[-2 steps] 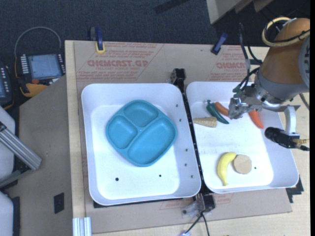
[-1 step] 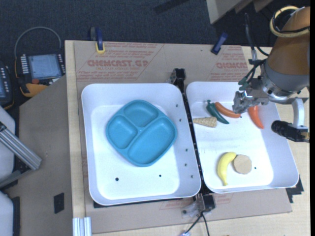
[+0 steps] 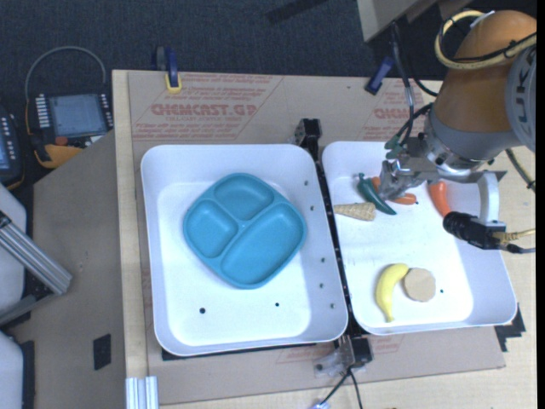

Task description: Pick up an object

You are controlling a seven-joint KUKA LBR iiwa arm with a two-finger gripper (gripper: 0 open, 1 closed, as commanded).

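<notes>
Cardboard (image 3: 255, 92) under bins reads "CHEMCAST".

A robotics laboratory is indicated. An industrial arm (image 3: 485, 75) with an orange band is mounted beside a surface (image 3: 255, 96) covered in protective board printed with a maker's name, held by a clamp (image 3: 173, 71). Two white bins (image 3: 157, 228) are fixed side by side with black brackets (image 3: 308, 132). A handheld control pendant (image 3: 75, 114) with a screen and coiled cable is placed on dark carpet (image 3: 213, 15), and aluminium framing (image 3: 34, 258) is seen at the left.
</notes>
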